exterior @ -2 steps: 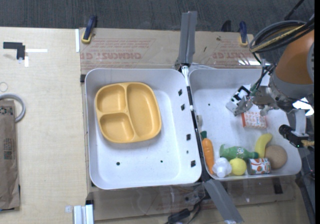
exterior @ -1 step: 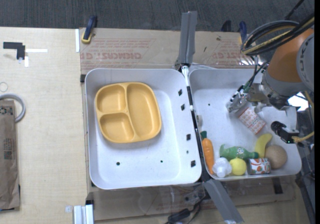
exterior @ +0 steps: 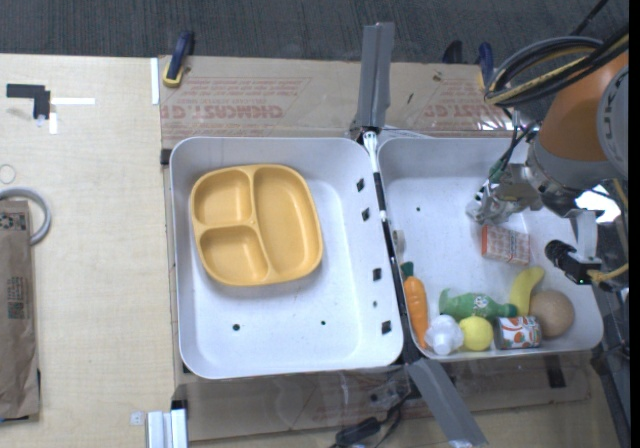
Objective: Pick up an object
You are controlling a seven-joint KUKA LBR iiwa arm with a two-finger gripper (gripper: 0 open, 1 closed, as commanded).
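A brown paper bag [exterior: 17, 301], cut off by the frame's left edge, lies on the pale wooden bench [exterior: 90, 186] at far left. Just right of it, the left shallow white bin [exterior: 285, 336] holds 1 thing: a yellow plastic plate with 3 compartments [exterior: 257, 224], resting in the bin's upper-left part. A grey metal divider post [exterior: 376, 76] rises between the 2 bins at upper centre.

The right shallow white bin [exterior: 440, 226] carries a cluster along its lower edge: an orange toy carrot [exterior: 415, 304] by the left wall, a white lumpy object [exterior: 443, 336], a green bottle-shaped item [exterior: 475, 304], a yellow ball [exterior: 477, 333], a small red-and-white can [exterior: 518, 332], a yellow toy banana [exterior: 526, 288] and a brown rounded object [exterior: 552, 313]. Above them lies a small red-and-white packet [exterior: 507, 244].

The two-finger gripper [exterior: 490, 206] of the grey arm with its orange band [exterior: 578, 126] sits at the packet's upper edge, in the frame's right. Its tips blur against the bin floor; whether they are parted or gripping anything cannot be told.
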